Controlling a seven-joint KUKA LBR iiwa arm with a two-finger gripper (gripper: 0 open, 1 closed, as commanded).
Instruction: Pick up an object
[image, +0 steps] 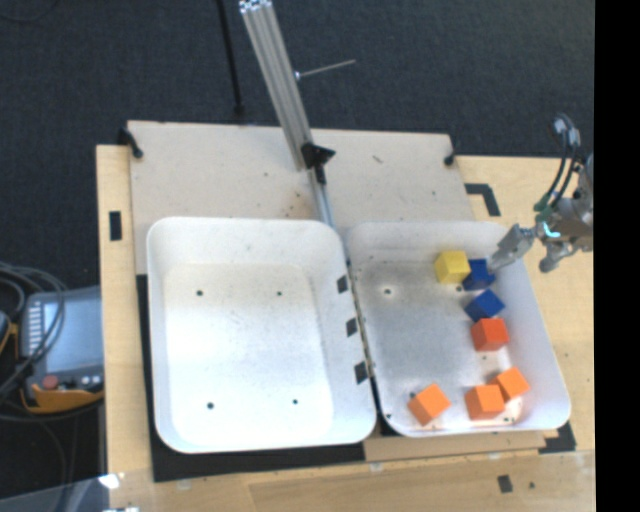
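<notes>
The right bin holds several small cubes. A yellow cube and a blue cube sit together at its far side, with a second blue cube and a red-orange cube just in front of them. Three orange cubes lie along the near wall. My gripper hangs over the bin's far right rim, to the right of the blue and yellow cubes. Its fingers are spread open with nothing between them.
The left bin lies beside the right one, their walls meeting in the middle. A slanted aluminium post rises from the board behind the bins. A control pendant with cables sits off the bench at the left.
</notes>
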